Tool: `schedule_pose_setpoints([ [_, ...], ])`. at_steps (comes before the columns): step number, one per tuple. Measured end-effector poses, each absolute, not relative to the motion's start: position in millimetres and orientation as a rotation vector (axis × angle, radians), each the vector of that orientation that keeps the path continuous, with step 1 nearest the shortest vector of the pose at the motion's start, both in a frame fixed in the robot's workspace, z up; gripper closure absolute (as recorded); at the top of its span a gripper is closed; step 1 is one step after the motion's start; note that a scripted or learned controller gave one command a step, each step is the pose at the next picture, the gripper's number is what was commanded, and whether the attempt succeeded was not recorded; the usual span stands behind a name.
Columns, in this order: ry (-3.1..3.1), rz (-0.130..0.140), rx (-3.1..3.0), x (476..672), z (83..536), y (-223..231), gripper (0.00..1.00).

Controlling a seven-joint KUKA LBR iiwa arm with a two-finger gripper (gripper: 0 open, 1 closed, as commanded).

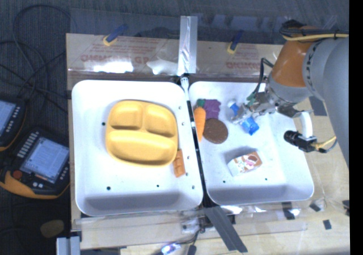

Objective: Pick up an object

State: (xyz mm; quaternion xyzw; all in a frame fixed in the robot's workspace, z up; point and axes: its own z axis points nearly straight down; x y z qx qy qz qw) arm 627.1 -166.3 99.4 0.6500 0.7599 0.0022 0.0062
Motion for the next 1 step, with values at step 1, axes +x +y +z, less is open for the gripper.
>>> schedule_pose_setpoints([
  [1, 2.410, -0.003, 2.015, 657.9, 197.1, -121.1, 1.00],
])
